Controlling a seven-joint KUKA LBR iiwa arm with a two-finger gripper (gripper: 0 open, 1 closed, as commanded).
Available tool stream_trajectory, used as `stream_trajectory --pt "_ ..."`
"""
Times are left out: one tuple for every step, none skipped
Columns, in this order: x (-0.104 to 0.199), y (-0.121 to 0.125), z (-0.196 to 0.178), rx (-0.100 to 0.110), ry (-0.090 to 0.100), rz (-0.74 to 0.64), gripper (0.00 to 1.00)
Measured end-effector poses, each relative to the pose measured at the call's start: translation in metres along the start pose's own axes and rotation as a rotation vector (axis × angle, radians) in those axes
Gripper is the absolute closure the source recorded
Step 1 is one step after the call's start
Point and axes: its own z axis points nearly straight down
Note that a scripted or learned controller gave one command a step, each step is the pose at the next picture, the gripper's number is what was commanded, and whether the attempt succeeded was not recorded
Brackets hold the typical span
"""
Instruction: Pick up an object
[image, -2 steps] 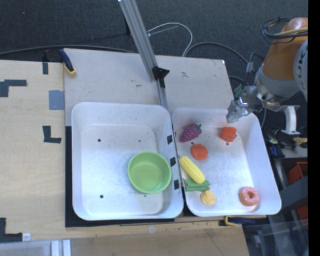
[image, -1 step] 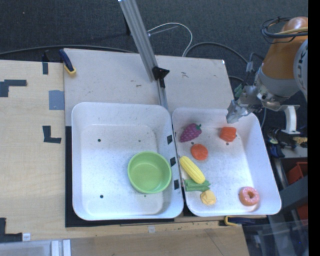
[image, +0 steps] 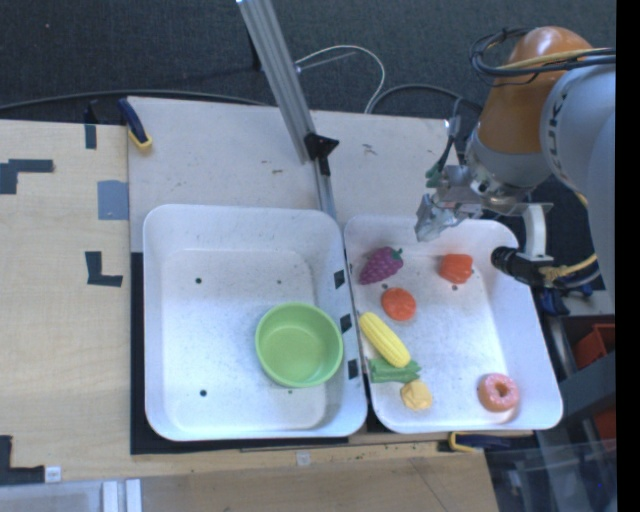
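My gripper (image: 430, 222) hangs over the far rim of the right bin (image: 520, 330), raised above the toys. Just below it to the left lies a purple bunch of grapes (image: 381, 264), and a red pepper (image: 456, 267) lies just below it to the right. Nearer the middle of the bin is an orange tomato (image: 398, 303). A yellow corn cob (image: 385, 340) with a green husk lies along the bin's left side. A small yellow piece (image: 416, 396) and a pink donut (image: 497, 391) rest by the near rim. I see nothing in the gripper.
The left bin (image: 200, 300) holds a green bowl (image: 298, 344) near its right wall. A slanted metal pole (image: 290, 90) rises behind the bins. The wooden bench (image: 60, 330) spreads to the left.
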Motion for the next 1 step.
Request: stream_trajectory --pt "0.0563 0.0027 -0.0094 -0.002 0.001 -0.001 1.00"
